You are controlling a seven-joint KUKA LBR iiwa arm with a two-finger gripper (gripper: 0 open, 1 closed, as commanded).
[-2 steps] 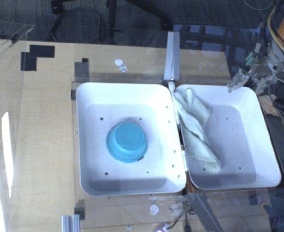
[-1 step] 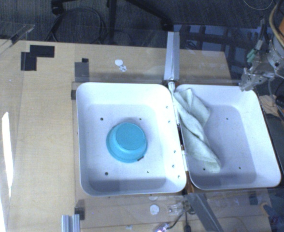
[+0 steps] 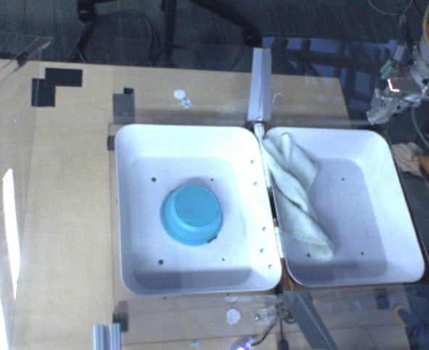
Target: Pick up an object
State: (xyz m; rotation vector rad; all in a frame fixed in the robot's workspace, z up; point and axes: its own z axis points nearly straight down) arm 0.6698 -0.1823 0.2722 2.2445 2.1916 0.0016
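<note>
Gripper (image 3: pixel 391 100) at 2 o'clock, outside bins, finger state unclear, cloth (image 3: pixel 296 197) well apart at 7 o'clock from it, bowl (image 3: pixel 192 214) in left bin (image 3: pixel 138 268).

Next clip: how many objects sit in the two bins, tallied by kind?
Blue bowl, upside down in the left bin: 1
White cloth, crumpled along the left wall of the right bin: 1
Total: 2
</note>
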